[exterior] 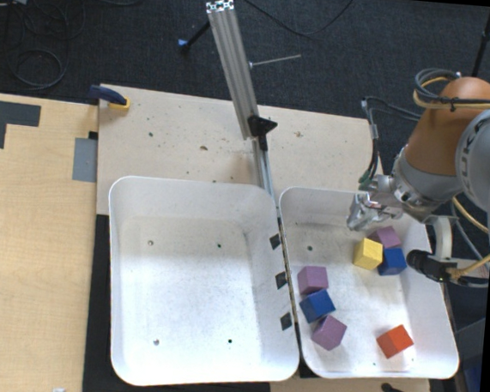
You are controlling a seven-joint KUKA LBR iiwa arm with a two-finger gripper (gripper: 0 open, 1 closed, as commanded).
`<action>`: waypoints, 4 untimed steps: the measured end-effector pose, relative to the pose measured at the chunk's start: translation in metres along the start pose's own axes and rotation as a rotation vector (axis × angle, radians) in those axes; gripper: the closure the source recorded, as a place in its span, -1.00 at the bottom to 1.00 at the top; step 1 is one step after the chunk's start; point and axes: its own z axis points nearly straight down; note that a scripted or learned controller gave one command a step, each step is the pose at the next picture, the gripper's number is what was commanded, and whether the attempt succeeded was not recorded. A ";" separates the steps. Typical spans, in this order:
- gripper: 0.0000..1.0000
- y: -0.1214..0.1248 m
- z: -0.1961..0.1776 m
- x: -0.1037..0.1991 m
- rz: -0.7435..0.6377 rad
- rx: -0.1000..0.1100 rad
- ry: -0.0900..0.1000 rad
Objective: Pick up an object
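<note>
Arm (448, 150) bends down from the right, gripper (369, 213) low over the right bin (423, 359), just above the yellow cube (368, 253); finger state unclear.

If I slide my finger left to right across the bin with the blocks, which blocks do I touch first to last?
Purple block → yellow block → orange block. The other blue and purple blocks overlap these sideways, so I left them out.

A pale worktop (182, 137) carries two white bins side by side, a left bin (139, 224) and a right bin (437, 351); a slanted aluminium rail (235, 52) rises behind them; a small blue-and-yellow item, perhaps a clamp (110, 97), sits at the worktop's far left corner; cables (34, 63) lie on dark floor (346, 37).
</note>
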 end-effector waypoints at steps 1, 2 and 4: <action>1.00 -0.001 -0.044 0.003 -0.010 0.000 0.001; 1.00 0.000 -0.089 0.002 -0.008 -0.001 0.000; 1.00 -0.032 -0.080 0.105 -0.011 0.006 0.004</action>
